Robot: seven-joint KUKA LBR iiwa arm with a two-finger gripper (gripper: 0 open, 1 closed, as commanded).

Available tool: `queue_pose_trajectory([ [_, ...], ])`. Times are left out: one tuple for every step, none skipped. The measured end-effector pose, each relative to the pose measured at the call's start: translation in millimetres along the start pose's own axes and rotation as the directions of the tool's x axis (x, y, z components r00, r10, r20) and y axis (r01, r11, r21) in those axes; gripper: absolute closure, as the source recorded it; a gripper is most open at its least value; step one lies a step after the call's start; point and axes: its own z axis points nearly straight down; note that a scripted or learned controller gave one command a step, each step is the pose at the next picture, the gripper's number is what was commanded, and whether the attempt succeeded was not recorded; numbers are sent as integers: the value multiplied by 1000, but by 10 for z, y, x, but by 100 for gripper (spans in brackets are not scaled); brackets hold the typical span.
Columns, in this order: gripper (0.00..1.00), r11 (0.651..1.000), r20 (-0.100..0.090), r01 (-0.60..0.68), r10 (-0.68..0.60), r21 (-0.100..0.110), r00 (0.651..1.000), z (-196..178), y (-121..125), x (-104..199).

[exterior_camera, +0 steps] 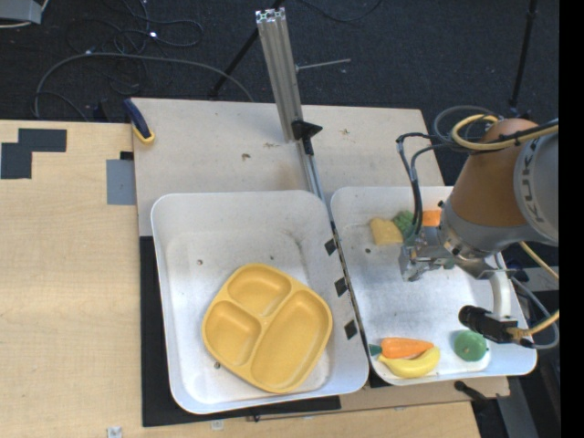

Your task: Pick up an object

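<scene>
Bench w/ two white bins, seen from above. Nearest the camera in the right bin [365, 245]: a banana [412, 363] w/ a carrot [404, 346] lying on top, touching, and a green round toy [470, 345] just beside them at the front rim. Left bin [173, 245] holds a yellow divided plate [266, 325]. Farther back, the gripper [418, 265] hangs low over the right bin's floor; can't tell whether it's spread or pressed together. Just beyond it, a pale yellow piece [385, 231] touches a green leafy toy [404, 220]. Probably light, stiff, slick plastic; best pinched across the narrow middle. The bin wall & touching neighbours may crowd a grasp.
</scene>
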Motion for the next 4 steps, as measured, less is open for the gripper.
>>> queue_pose_trajectory([
  [100,1000,0,-2,2,-1,1000,-516,-93,-31],
  [100,1000,-1,-2,2,3,1000,-515,-94,-40],
  [100,1000,-4,8,-8,4,1000,-652,-230,453],
  [100,1000,-2,7,-7,6,1000,-568,-312,973],
])
